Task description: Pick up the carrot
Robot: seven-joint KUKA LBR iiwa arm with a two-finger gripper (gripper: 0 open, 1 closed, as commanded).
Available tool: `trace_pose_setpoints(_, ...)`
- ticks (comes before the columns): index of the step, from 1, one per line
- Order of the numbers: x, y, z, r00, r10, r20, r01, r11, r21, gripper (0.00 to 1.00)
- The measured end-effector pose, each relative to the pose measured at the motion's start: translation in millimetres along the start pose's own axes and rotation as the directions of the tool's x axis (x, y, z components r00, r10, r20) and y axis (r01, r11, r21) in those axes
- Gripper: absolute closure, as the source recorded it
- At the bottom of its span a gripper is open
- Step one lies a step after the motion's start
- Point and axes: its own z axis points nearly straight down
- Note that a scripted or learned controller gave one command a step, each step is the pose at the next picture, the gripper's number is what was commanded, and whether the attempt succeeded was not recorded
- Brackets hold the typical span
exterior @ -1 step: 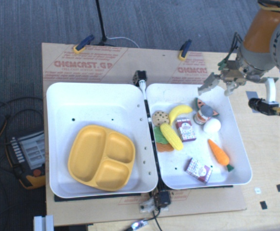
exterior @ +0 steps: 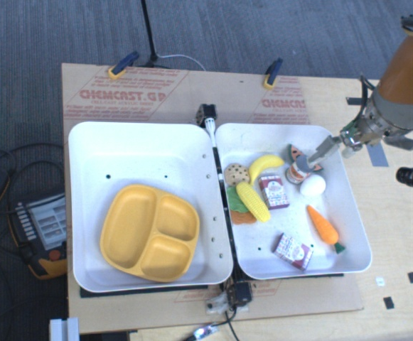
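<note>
Orange carrot (exterior: 323, 226) lies at the lower right of the right bin (exterior: 348, 183) (green tip toward the corner). Gripper (exterior: 303, 165) sits above it by the egg (exterior: 312, 185); finger spacing unclear.

Two white bins (exterior: 85, 148), one yellow tray (exterior: 149, 231), one carrot (exterior: 323, 226), one banana (exterior: 266, 165), one corn cob (exterior: 253, 201), one cookie (exterior: 234, 172), one egg (exterior: 312, 185), two small cartons (exterior: 274, 191)
</note>
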Motion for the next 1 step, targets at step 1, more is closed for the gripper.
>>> trace_pose_setpoints(1, 9.6, -29.1, 105.7, 0.986, -0.167, -0.011, 0.167, 0.986, 0.001, 0.00)
